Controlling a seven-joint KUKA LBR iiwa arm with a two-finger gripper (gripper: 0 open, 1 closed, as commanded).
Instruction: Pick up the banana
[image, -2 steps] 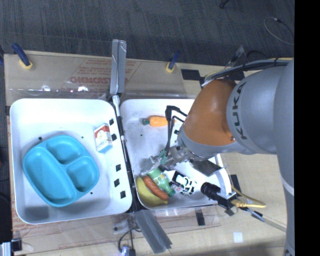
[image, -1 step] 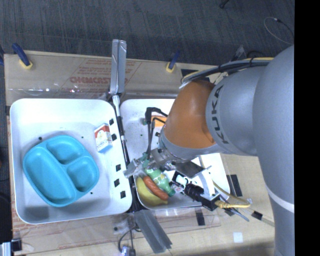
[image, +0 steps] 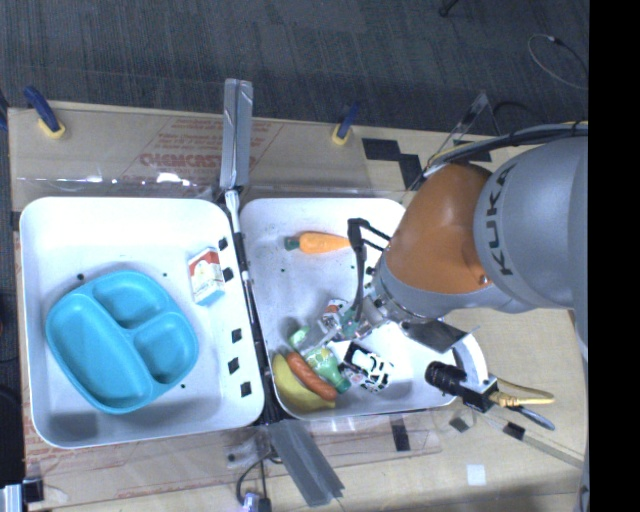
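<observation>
The yellow banana (image: 288, 384) lies in the front left corner of the right bin (image: 268, 262), partly covered by a red-orange pepper-like piece (image: 313, 373) that rests across it. My gripper (image: 340, 322) hangs low in the middle of this bin, just above and to the right of the banana, over a green item (image: 320, 355). The grey and orange wrist (image: 440, 245) hides the bin's right part. Nothing can be seen held in the gripper.
A carrot (image: 320, 242) lies at the back of the right bin. A black-and-white object (image: 368, 368) sits right of the banana pile. The left bin (image: 40, 400) holds a blue divided plate (image: 120, 338) and a small red-and-white box (image: 206, 275).
</observation>
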